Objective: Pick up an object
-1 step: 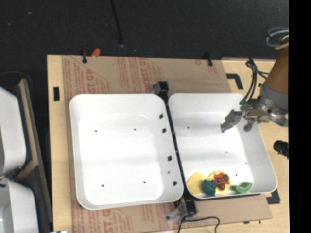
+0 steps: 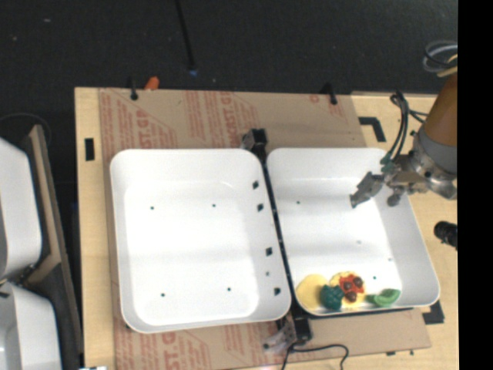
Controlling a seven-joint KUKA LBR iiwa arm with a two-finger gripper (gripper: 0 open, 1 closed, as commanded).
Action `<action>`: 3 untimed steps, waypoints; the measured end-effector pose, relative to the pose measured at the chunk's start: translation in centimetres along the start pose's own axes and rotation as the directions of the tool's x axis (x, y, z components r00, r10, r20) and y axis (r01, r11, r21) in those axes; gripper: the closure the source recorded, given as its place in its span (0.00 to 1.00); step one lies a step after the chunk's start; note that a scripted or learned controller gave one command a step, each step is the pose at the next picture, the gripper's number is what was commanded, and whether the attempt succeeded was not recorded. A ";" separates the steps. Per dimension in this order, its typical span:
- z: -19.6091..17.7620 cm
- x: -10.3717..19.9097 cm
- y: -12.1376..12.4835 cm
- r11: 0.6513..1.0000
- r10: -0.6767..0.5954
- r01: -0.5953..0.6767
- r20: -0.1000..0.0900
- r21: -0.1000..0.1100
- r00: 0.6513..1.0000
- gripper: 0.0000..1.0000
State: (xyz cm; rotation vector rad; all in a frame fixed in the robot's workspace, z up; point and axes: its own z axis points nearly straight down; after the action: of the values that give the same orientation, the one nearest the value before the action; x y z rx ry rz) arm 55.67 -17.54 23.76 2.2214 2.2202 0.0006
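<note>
toys point(image 2: 348, 290) lie clustered at right bin point(image 2: 323, 176) front edge. pincer point(image 2: 377, 190) hovers well behind them, fingers apart, holding nothing. approach step; next: travel forward, descend over toys.

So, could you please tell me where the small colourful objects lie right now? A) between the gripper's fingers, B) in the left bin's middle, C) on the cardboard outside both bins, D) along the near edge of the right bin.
D: the colourful objects sit clustered at the near edge of the right bin, well apart from the gripper near its far side.
</note>
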 end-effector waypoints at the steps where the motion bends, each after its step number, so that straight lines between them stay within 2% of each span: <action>1: 6.2 -0.1 0.3 1.000 0.000 0.000 -0.001 0.006 1.000 0.00; 2: 11.4 0.8 0.6 1.000 0.000 0.000 -0.001 0.005 1.000 0.00; 3: 13.8 0.7 0.6 1.000 0.000 0.000 0.000 0.002 1.000 0.00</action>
State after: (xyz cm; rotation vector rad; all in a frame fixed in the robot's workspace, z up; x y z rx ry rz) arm 56.25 -16.80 9.97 2.2224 2.2214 -0.0015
